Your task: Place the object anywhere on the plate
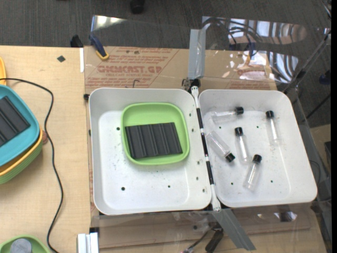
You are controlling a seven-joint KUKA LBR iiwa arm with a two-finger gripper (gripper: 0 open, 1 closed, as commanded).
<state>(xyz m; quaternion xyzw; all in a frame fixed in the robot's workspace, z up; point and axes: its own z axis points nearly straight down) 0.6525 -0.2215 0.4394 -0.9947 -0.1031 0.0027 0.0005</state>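
The green plate [155,134] sits in the left bin [105,167], a dark ribbed mat on it, ready to receive something. Five clear capped tubes [241,143] lie loose in the right bin [295,183], well apart from the plate, none moved across yet.

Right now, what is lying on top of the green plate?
A dark grey ribbed block lies flat on the green plate, which sits in the left white bin. The block covers most of the plate's middle, so whatever is under it cannot be seen.
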